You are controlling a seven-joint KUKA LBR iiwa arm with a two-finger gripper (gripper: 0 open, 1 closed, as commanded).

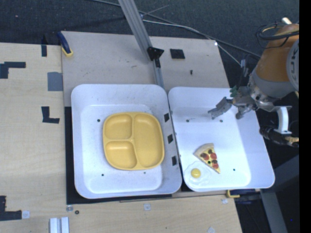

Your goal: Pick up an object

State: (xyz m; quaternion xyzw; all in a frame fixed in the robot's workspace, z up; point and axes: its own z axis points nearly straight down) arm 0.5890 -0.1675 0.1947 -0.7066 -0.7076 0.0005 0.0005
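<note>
Arm: the grey arm with its orange band comes in from three o'clock and leans over the top edge of the right bin.
Gripper: the gripper hangs above the upper part of the right bin, its two grey fingers splayed apart, one reaching toward nine o'clock, the other shorter at its right.
Pincer state: wide, and nothing between the fingers!
Pizza slice: a toy pizza slice with red dots lies flat on the right bin's floor, toward six o'clock from the gripper and well apart from it.
Yellow piece: a small round yellow object sits just beside the pizza slice, at its seven o'clock, near the bin's lower left corner.
Left bin: the left bin carries a yellow divided plate, three compartments, lying flat about in the middle.
Bins: side by side, their inner rims touching down the centre.
Bench: the wooden bench shows dark tape marks out at nine o'clock.
Pole: a grey metal pole slants down from twelve o'clock to a black clamp just above the bins.
</note>
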